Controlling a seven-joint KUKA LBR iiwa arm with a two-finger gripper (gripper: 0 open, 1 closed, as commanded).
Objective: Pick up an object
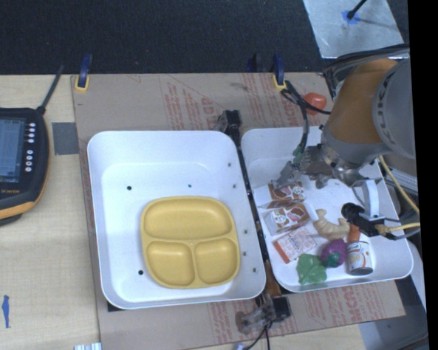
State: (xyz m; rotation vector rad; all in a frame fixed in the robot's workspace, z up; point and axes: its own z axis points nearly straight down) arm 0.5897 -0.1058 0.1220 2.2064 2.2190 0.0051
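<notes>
The right bin (391, 274) holds several small things. Three red-and-white packets (287, 218) lie in a column along its left side. Beside them are a tan figure (327, 224), a purple ball (332, 252), a green lump (310, 268) and a small bottle (359, 257) with an orange cap. My gripper (299, 176) hangs over the back of this bin, just above the topmost packet (287, 193). It looks open, with nothing between its fingers. The grey and orange arm hides the bin's far right corner.
The left bin (103, 152) holds a yellow divided plate (190, 240). A tablet pendant (7, 161) lies on the bench at far left. A small red object (315, 99) sits behind the right bin. Clamps hold the brown board at its back edge.
</notes>
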